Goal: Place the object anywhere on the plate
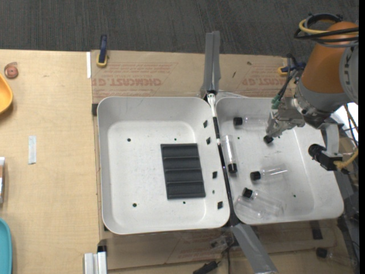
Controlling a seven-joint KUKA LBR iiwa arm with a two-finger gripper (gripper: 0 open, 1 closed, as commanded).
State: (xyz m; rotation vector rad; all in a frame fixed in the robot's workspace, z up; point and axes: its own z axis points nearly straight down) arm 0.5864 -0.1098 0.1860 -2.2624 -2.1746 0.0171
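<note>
Camera view: hovering low over right bin, fingers near 1 clear vial; finger state unclear.

Robotics lab setup: KUKA arm over two white bins, cardboard-lined worktop, grey carpet.

Fixed overhead camera, slanted down over both bins

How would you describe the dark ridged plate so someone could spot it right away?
Find the left white bin of the two on the bench. Near its middle lies the plate, a flat black rectangle with crosswise ridges. The neighbouring right bin holds clear, black-capped vials instead.
</note>
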